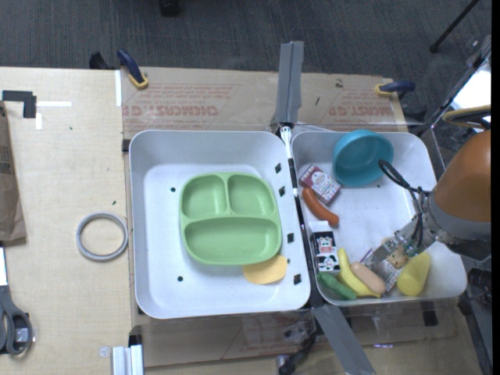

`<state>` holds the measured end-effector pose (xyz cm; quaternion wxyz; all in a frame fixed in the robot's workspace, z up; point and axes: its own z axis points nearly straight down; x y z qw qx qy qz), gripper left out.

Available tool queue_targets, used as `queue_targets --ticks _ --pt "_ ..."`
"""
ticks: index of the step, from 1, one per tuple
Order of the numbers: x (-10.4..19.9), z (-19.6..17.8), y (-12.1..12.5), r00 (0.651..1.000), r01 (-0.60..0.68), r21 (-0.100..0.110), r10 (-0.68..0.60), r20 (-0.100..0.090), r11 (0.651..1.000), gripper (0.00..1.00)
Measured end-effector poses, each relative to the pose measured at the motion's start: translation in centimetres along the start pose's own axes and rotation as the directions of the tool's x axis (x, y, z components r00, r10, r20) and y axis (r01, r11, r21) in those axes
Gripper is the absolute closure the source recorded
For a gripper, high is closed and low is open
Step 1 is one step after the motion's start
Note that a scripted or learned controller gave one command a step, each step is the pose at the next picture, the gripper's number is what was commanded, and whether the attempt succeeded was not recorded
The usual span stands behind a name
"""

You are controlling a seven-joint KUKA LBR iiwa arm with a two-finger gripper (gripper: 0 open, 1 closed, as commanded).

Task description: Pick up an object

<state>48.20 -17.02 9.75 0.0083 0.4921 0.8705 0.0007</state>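
- While the hand [388, 256] hangs low in the right bin [437, 170], a yellow toy [414, 274] lies just beside it, toward the arm.
- Open or closed? I cannot tell (too blurry).

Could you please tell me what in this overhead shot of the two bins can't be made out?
- Gripper in the right bin: too small and cluttered to read the finger state or any grasp.
- Yellow piece: partly hidden under the green plate.
- Small box: label too small to read.
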Motion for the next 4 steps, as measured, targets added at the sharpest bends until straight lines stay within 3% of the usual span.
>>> queue_targets --ticks 1,2,3,4 --pt "2.3 0.2 5.1 0.999 0.044 -0.001 -0.044 -0.005 0.999 0.0" --pt "4.6 0.1 3.2 0.938 -0.347 0.002 0.347 -0.002 0.938 0.0" --pt "4.5 -0.8 3.3 0.937 -0.349 0.0 0.349 0.0 0.937 1.0" --pt "-1.1 -5.9 -1.1 0.882 -0.471 0.015 0.471 -0.006 0.882 1.0"
